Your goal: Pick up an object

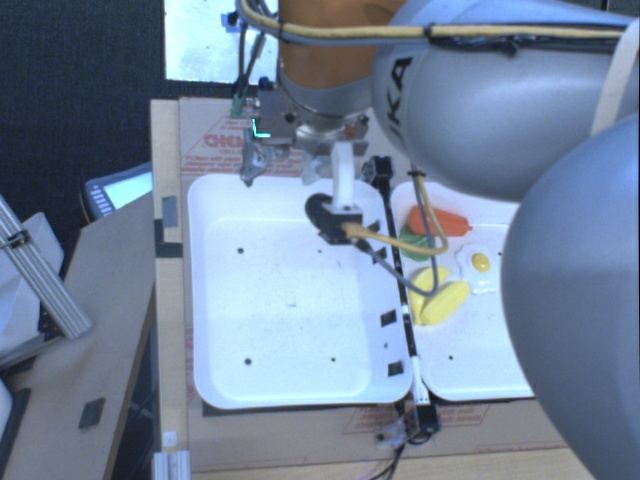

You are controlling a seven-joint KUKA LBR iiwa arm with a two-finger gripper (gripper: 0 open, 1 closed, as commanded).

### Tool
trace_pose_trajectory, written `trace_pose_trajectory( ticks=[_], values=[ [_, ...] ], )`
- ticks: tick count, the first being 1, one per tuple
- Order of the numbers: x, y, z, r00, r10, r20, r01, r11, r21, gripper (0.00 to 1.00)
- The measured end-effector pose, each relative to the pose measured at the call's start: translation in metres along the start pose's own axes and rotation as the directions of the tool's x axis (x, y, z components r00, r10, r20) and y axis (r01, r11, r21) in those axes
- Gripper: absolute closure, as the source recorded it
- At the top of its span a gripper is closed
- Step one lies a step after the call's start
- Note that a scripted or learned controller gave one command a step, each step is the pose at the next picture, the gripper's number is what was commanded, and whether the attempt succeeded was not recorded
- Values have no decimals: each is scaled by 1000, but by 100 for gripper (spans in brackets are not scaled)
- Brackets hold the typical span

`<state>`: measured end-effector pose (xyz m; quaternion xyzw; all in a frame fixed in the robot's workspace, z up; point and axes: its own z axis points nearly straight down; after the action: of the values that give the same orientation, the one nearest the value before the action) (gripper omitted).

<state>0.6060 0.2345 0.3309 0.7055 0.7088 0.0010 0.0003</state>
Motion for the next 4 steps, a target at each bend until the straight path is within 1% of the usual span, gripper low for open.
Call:
trace_pose_trajectory(
  ticks=[1, 2, 3, 4],
  values=[
    [0, 0, -11, 1000, -4, -1, 4, 1000, -1, 100],
    [0, 0, -11, 1000, -5, -1, 5, 1000, -2, 0],
    [1, 1, -22, 1000, -9, -2, 9, 1000, -4, 100],
    [1, 1, -22, 1000, -10, -1, 10, 1000, -3, 0]
  ],
)
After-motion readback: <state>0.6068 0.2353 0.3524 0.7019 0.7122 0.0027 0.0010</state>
